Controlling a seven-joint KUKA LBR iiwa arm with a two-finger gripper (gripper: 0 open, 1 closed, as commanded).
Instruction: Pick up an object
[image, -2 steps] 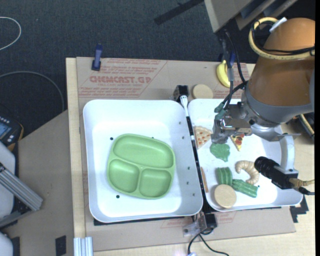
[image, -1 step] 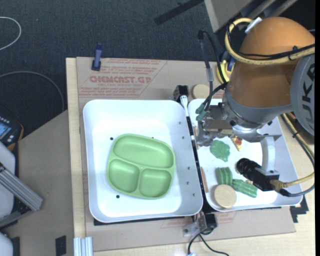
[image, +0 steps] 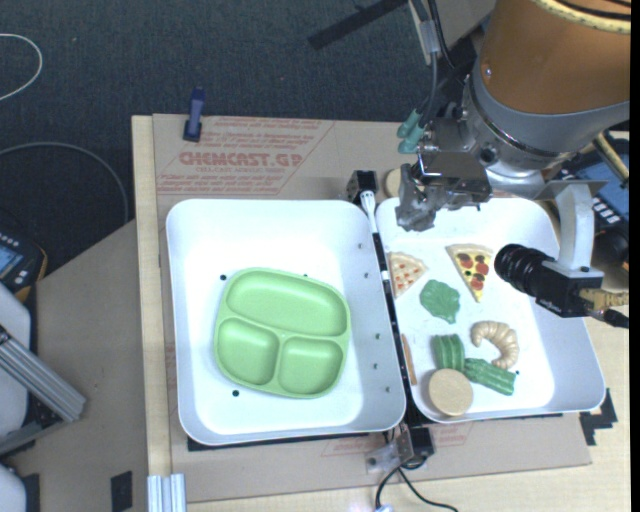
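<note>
End effector (image: 418, 212) being held over the far left corner of the right bin (image: 575, 385).

Nothing is being seen between its fingers; whether they are open or closed cannot be told. The toy foods are being left lying nearer: a pizza slice (image: 404, 272) just near of it, a second pizza slice (image: 471, 268) to the right, its long axis running far to near, and a green leaf (image: 440, 300) between them. A short near-right descent is being judged necessary.

We look down at a slant from one fixed camera above the bench (image: 150, 300), taking in both white bins (image: 190, 320) from moderate height.
</note>
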